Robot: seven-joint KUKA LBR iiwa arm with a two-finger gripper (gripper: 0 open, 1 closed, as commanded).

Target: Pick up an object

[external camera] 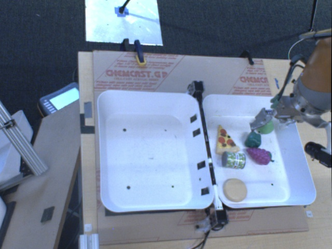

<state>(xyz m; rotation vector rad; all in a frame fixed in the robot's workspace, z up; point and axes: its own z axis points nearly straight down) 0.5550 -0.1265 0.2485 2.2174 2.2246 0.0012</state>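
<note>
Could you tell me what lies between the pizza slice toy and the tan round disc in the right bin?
In the camera view, a small can lying on its side sits between the pizza slice and the tan disc.

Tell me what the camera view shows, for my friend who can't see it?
A robot arm reaches in from the right, its end effector low over the right bin, near a dark green toy and a light green one. That bin also holds a pizza slice, a can, purple grapes and a tan disc.

"CHEMCAST" printed in red, twice, on brown board under bins
</note>
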